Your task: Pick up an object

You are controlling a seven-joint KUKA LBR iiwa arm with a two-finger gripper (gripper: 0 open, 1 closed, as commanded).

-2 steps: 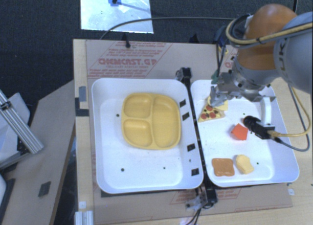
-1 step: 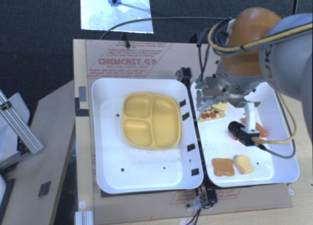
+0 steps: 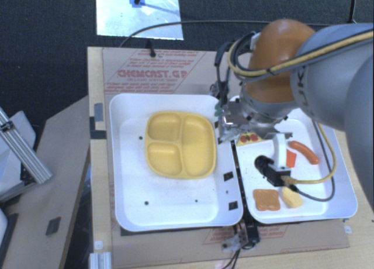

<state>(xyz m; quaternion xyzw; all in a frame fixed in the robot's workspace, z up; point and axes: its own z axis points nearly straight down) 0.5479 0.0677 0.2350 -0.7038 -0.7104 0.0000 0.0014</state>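
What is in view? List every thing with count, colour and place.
left bin: 1, white, on cardboard
right bin: 1, white, beside it
plate: 1, yellow, divided, in left bin
sausage: 1, orange, right bin, far side
wedge: 1, orange-red, beside sausage
toast: 1, brown, right bin, near edge
cheese: 1, pale yellow, right of toast
cardboard: 1, tan, under bins
sheet: 1, silver, top of view
arm: 1, grey, orange band, from right
gripper: 1, over the wall between bins

Illumination is bright, even and overhead. Shadows stay soft. Glare washes the reflective sheet. Focus is slightly soft.
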